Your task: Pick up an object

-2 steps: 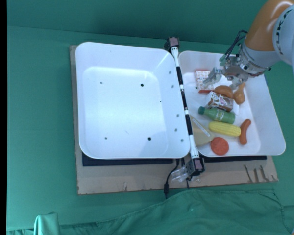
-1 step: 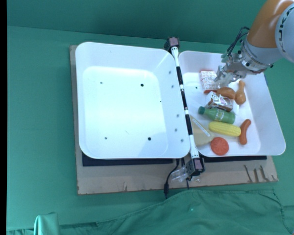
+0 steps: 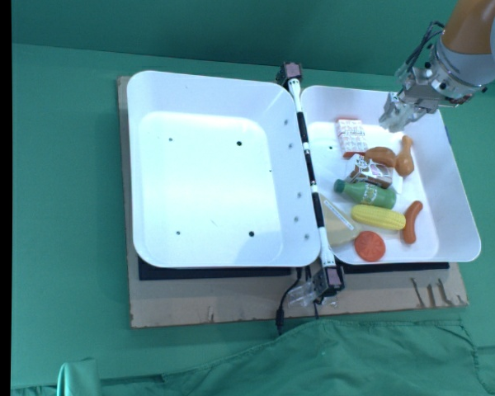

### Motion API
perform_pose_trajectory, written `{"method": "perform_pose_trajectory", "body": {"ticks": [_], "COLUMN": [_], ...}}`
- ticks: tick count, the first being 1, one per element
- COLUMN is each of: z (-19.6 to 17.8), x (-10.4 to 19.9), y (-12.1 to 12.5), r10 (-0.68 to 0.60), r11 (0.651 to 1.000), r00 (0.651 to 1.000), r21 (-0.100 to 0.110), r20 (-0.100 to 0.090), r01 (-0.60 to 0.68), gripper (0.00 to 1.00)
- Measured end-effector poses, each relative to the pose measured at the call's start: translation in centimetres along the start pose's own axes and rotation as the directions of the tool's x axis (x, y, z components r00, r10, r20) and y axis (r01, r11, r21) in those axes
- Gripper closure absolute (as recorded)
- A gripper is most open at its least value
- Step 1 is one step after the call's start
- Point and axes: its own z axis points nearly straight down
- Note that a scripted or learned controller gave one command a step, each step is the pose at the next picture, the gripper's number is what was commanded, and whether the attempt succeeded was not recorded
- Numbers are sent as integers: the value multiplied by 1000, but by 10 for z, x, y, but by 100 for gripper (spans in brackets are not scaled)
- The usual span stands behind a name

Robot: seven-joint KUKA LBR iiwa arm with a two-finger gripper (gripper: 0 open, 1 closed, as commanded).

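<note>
My gripper (image 3: 394,119) hangs over the back part of the right bin (image 3: 458,213), just above and right of a red-and-white packet (image 3: 351,135). Nothing shows between its fingers. Below it lie a drumstick-shaped piece (image 3: 405,157), a brown piece (image 3: 380,154), a dark wrapped snack (image 3: 368,172), a green bottle (image 3: 365,192), a yellow corn cob (image 3: 378,217), an orange sausage (image 3: 411,221), a red disc (image 3: 370,246) and a pale yellow wedge (image 3: 338,225).
The left bin (image 3: 206,172) sits beside the right one, split from it by a black-and-white divider rail (image 3: 307,159). Both rest on a cardboard sheet (image 3: 214,304) over green cloth. The arm enters from the upper right.
</note>
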Motion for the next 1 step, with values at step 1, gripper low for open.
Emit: {"method": "perform_pose_trajectory", "body": {"ticks": [1], "z": [-59], "x": [-11], "y": [4], "r10": [0], "r11": [1000], "r00": [1000], "r21": [-2], "r20": [1], "r01": [0], "gripper": [100]}}
